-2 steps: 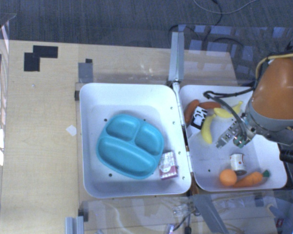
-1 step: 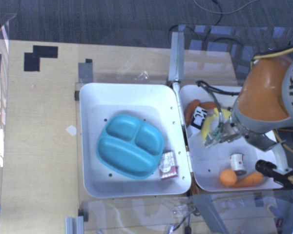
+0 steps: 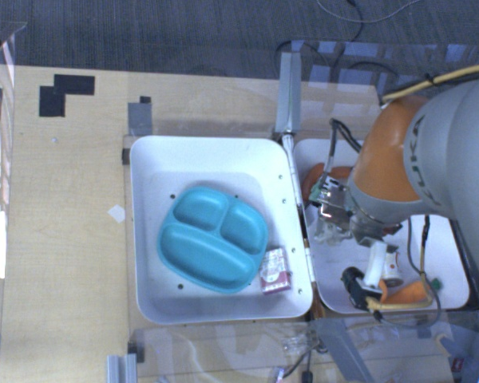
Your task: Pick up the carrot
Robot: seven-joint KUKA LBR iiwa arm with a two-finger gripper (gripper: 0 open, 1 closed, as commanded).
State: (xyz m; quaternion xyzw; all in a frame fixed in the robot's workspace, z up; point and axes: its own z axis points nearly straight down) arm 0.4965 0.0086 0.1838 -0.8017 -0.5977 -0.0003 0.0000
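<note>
Carrot [image 3: 405,293] lies at the right bin's [image 3: 455,250] front edge. Your gripper [image 3: 333,231] hangs near its left edge; you cannot tell its jaws.

Grey arm [image 3: 455,146] reaches in from the right, bulking large in the frame | orange band [image 3: 387,154] above the wrist turned toward the camera | gripper [image 3: 329,223] pointed downward, low over the right side | cables trailing along the wrist

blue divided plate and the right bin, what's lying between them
In the camera view, a small red-and-white packet lies in the left bin, against the blue divided plate on its right-bin side.
</note>
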